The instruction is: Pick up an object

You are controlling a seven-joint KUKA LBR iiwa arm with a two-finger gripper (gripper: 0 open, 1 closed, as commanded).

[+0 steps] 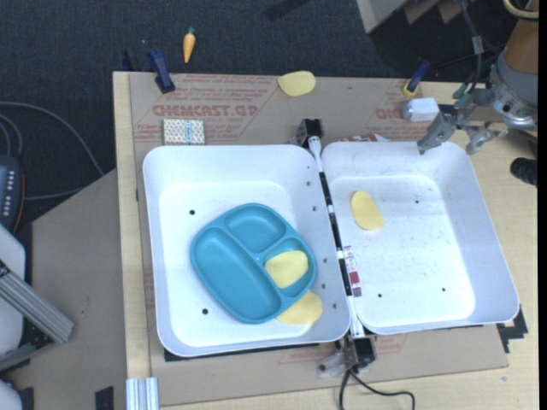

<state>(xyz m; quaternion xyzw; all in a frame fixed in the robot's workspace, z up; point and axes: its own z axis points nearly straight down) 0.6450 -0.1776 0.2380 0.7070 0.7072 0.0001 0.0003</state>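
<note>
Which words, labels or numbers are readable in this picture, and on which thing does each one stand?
"CHEMCAST GP", red print on the brown board under the bins, left of centre; the last letters are uncertain.
Red print on the same board at the upper right: too blurred to read.
Small patterned packet on the board: too small to read.
Red and white tag on the seam between the bins: too small to read.

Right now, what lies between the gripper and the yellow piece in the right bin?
Just bare white bin floor between the gripper and yellow piece.
</note>
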